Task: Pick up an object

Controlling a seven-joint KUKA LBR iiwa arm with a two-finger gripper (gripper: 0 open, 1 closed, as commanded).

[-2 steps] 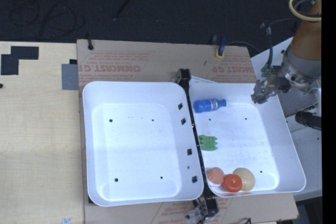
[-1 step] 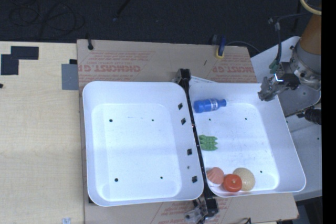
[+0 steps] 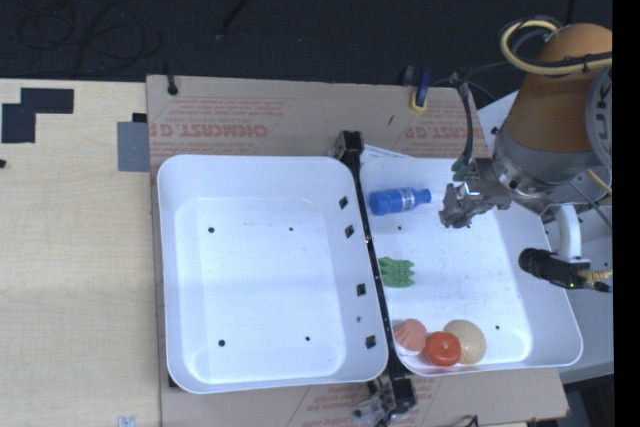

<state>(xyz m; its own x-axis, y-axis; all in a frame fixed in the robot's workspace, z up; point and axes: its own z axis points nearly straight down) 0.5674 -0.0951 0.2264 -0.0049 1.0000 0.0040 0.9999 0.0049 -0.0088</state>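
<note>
Bottle (image 3: 399, 201), blue with a pale cap end, lies on its side at about eleven o'clock in the right bin (image 3: 520, 287), close to the divider where the two bins meet. Lying flat, it offers its narrow width to a grasp from above, so it looks the likeliest target. The gripper (image 3: 461, 211) hangs just beside it at three o'clock, low over the bin floor, with nothing visible in its grasp; I cannot tell how far apart it stands, since it shows as a dark cluster.

Further out, a small green object (image 3: 396, 272) sits against the divider at about nine o'clock. At six o'clock, in the near corner, three round pieces crowd together: a pinkish one (image 3: 409, 334), a red one (image 3: 442, 348) and a cream one (image 3: 467, 339), touching or nearly so. Packed like that, they leave little room for fingers. The left bin (image 3: 200, 185) lies alongside.
</note>
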